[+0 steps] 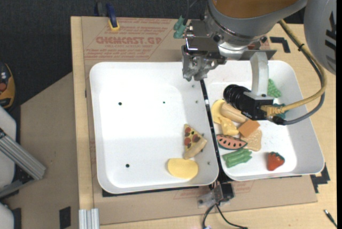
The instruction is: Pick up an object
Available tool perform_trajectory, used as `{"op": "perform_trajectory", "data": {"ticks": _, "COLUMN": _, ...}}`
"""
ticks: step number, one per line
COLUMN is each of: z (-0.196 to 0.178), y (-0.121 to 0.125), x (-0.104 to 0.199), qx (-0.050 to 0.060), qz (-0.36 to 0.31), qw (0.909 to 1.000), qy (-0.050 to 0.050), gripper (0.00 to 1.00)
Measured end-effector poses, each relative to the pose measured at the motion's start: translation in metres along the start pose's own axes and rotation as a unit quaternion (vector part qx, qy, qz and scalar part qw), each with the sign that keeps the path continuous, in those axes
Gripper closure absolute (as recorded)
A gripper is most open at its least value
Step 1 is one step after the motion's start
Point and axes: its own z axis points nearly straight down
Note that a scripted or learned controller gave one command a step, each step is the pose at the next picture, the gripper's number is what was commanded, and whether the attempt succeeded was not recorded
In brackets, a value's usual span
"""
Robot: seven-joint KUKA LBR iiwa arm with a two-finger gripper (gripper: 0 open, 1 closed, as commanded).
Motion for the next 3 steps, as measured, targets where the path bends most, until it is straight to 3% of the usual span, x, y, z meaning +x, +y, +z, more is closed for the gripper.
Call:
{"op": "perform_trajectory", "data": {"ticks": 1, "z": 0.026, "y": -0.026, "x": -0.010, "qx": -0.004, "qz": -0.002, "qw": 1.0000, "qy": 0.002, "gripper": 1.00}}
{"op": "perform_trajectory", "data": {"ticks": 2, "z": -0.113, "y": -0.023, "x": 0.038, "qx": -0.015, "qz": -0.006, "qw": 0.9998, "qy": 0.007, "gripper": 1.00}}
{"op": "perform_trajectory", "data": {"ticks": 3, "z": 0.100, "y": -0.021, "x": 0.064, "qx": 0.002, "qz": -0.003, "qw": 1.0000, "qy": -0.001, "gripper": 1.00}}
